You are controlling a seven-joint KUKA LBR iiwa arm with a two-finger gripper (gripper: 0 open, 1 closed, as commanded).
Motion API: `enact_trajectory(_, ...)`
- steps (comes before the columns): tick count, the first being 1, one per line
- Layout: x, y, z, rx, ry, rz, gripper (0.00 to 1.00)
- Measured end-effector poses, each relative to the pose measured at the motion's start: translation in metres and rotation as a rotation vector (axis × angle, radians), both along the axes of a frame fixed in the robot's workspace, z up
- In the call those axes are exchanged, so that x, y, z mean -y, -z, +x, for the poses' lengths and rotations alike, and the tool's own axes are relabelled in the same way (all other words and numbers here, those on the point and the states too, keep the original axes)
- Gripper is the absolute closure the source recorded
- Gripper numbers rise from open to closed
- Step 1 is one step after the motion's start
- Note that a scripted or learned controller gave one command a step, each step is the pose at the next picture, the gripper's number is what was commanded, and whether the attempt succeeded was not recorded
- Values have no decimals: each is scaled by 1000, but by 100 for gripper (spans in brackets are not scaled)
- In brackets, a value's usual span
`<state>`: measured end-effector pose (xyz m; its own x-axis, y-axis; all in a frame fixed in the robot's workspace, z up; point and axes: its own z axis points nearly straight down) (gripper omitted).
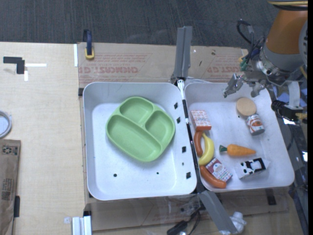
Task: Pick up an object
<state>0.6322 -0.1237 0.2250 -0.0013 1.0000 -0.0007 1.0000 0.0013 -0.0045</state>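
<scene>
My gripper point(244, 88) hangs above the far edge of the right bin point(279, 146), open with nothing between its fingers. Just below it lies a tan round biscuit point(246, 106), with a small can point(255, 124) beside that. Toward the front are an orange carrot point(238, 150) and a black-and-white carton point(252, 166). Along the bin's left side sit a red-and-white box point(200, 120), a yellow banana point(207, 150), a red sausage point(213, 178) and a small snack packet point(218, 170).
The left bin point(98, 170) holds a green divided plate point(141, 128). A grey divider post point(183, 53) stands between the bins at the back. Cardboard point(132, 62) lies behind the bins. Cables point(288, 111) hang by the right bin's far right corner.
</scene>
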Motion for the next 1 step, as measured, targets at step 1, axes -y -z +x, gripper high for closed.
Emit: enact_trajectory(1,81,48,-20,1,-112,0,0)
